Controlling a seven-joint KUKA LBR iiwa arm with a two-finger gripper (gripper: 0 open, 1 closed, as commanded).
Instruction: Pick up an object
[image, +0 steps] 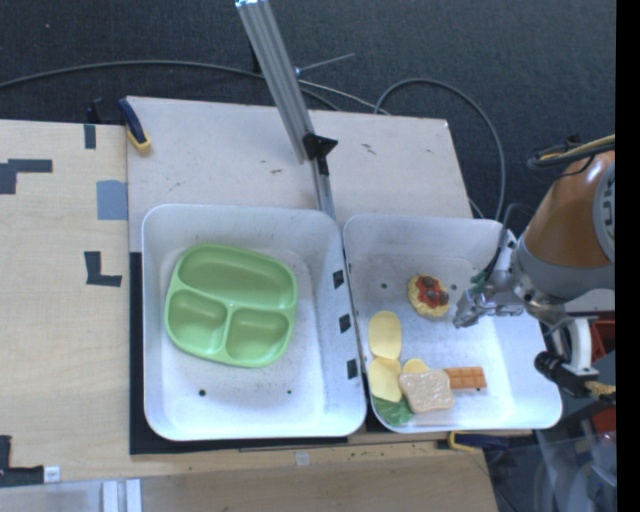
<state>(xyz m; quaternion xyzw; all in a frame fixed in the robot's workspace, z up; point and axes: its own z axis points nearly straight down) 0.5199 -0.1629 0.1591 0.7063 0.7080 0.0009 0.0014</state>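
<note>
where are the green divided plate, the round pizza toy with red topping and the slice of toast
green divided plate (232, 305), camera view, on the ridge between its compartments
round pizza toy with red topping (429, 295), camera view, on its red middle
slice of toast (427, 391), camera view, on its pale face

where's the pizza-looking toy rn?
In the camera view the pizza toy lies in the right bin, toward its upper middle, just left of the gripper and above the yellow pieces.
</note>
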